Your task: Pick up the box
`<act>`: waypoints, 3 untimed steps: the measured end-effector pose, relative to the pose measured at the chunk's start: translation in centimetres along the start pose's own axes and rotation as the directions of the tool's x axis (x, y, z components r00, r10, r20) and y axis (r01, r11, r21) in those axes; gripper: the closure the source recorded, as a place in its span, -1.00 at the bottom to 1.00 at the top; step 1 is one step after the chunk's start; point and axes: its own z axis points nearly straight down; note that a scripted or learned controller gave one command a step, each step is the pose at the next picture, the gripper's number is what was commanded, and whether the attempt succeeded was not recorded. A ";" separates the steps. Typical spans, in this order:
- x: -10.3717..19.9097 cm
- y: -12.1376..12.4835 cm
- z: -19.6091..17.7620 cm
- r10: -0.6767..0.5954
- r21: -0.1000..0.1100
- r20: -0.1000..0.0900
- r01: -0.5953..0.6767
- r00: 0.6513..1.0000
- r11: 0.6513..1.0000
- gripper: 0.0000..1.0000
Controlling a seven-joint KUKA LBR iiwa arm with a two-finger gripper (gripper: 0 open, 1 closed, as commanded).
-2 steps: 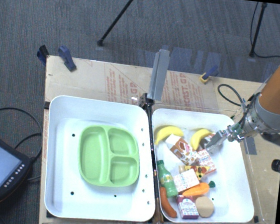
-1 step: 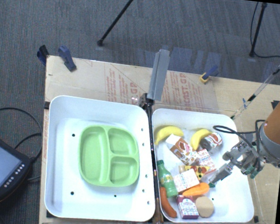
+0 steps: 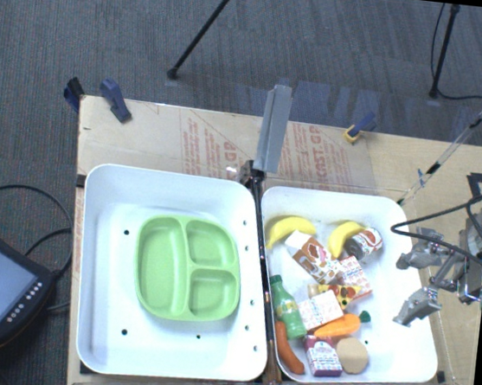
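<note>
green divided plate (image 3: 189, 268) lying at centre of left bin (image 3: 104, 205). right bin (image 3: 416, 361) holding clutter toward its left edge: two bananas (image 3: 287, 228) at back, box (image 3: 320, 310) sitting mid-pile beside green bottle (image 3: 286, 308), carrot (image 3: 336, 327) just in front, small carton (image 3: 322, 358) near front edge. gripper (image 3: 417, 286) hovering over bin's right edge, fingers spread wide, gripping nothing, apart from box.
</note>
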 end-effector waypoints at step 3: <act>-1.2 0.5 12.5 0.080 0.000 -0.001 -0.080 0.997 0.997 -1.00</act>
